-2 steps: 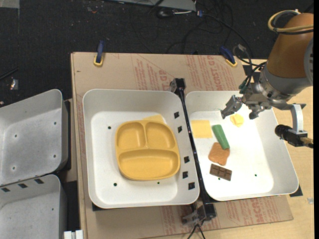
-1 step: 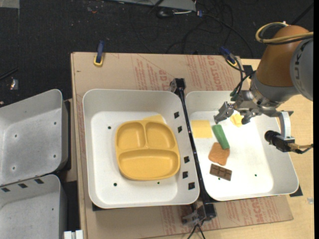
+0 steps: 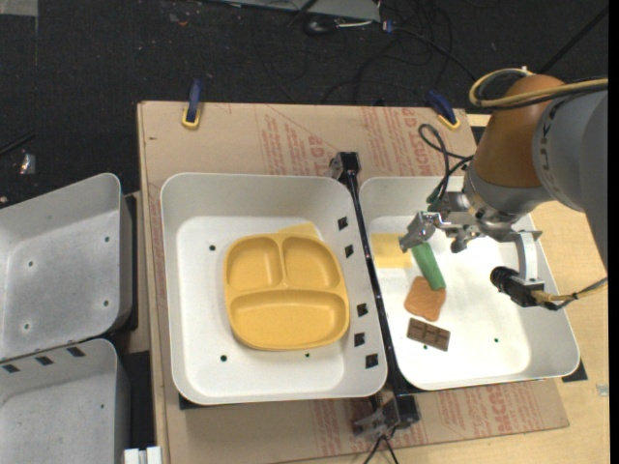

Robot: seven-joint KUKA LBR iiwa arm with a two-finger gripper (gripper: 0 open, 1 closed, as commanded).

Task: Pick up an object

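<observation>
The right bin [image 3: 542, 351] holds a green cylinder [image 3: 429, 267], an orange-brown biscuit-like piece [image 3: 425, 301], a dark brown chocolate bar [image 3: 428, 334] and a pale yellow block [image 3: 387, 252]. My gripper [image 3: 441, 236] hangs over the upper middle of this bin, open, with its fingers spread. The green cylinder's upper end lies just below the left finger [image 3: 419, 232]; nothing sits between the fingers. The grey arm with its orange band [image 3: 513, 138] comes in from the right.
A yellow divided plate [image 3: 286, 292] lies in the left bin [image 3: 193, 259]. A black divider with clips [image 3: 363, 259] runs between the bins. A black cable end [image 3: 513, 286] hangs over the right bin's right side. Grey trays [image 3: 58, 259] sit left of the bench.
</observation>
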